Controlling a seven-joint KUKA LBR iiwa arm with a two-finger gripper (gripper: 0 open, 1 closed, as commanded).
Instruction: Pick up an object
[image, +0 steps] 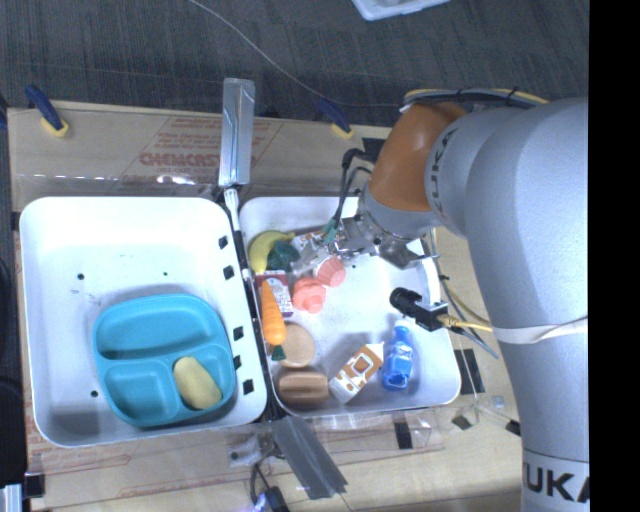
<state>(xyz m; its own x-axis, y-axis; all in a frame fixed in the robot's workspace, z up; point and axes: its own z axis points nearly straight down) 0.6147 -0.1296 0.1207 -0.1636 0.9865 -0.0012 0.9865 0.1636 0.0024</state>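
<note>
Gripper (336, 243): down in the right bin (365, 305), right at the far edge of the upper cup (331, 269). Open or closed, I can't tell, because the wrist hides it.
Upper cup: pink and the closest thing to the tool, touching it or nearly so.
Key relation: the upper cup lies just below the gripper in the view, a shade left. My call is a short drop and barely any sideways travel.
Long axis: the upper cup looks tipped over, but it's too blurred to say which way its mouth faces. I see no clear axis to line up on.
Lower cup (308, 296): also pink, just beside the upper cup on its down-left side. It's a rival target and could easily get nudged.
Banana (264, 246): left of the upper cup, with a green thing (284, 256) wedged between them.
Carrot (272, 318): down-left of the upper cup, with its long axis running along the bin's left wall.
Bottle (398, 362): blue and well apart, down-right of the upper cup, with a carton (358, 370) just beside it.
Arm: just the one, reaching in from the upper cup's right.
Risk: it's a crowded corner, so I reckon a grab here may catch the green thing as well, or slip off.
</note>
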